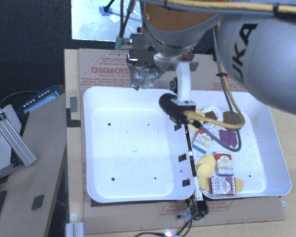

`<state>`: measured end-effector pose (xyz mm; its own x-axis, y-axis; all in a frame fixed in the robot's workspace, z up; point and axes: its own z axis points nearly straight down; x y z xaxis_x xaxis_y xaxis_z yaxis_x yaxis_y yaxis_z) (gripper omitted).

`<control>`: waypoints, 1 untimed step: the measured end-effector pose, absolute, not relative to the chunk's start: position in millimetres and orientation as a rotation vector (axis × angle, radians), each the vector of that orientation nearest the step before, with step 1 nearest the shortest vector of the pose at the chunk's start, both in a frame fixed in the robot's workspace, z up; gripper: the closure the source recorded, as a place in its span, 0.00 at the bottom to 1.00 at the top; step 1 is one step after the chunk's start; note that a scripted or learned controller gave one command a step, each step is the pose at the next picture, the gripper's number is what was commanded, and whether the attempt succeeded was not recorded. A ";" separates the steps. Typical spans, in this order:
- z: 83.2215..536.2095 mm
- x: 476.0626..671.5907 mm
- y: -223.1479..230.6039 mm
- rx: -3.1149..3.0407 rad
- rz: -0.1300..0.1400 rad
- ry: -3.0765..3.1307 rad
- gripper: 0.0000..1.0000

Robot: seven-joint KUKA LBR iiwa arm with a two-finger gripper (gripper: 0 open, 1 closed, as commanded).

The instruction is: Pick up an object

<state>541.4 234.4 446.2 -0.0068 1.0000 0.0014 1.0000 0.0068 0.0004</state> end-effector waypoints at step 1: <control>467.5 543.3 234.6 -2.214 -0.006 -2.230 1.00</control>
